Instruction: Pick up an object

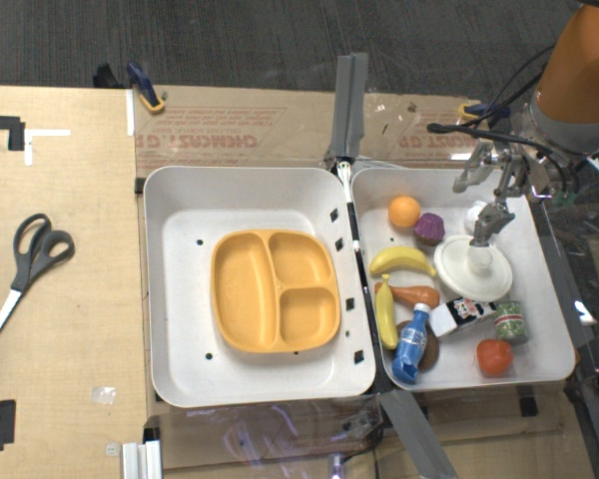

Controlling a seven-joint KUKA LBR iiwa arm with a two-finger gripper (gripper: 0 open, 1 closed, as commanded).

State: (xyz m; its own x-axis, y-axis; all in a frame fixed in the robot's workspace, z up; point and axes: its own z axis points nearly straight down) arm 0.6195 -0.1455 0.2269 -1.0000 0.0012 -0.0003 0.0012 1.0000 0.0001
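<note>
While the round white plastic dish (474,264) sits in the right white bin (554,297), the end effector (491,218) hangs just above it, and I cannot tell what it has hold of, if anything. That dish looks smooth and slippery, so I think it could slide away. A curved yellow banana (401,259), a small orange ball (404,211) and a blue bottle (410,344) crowd close and might get bumped.
</note>
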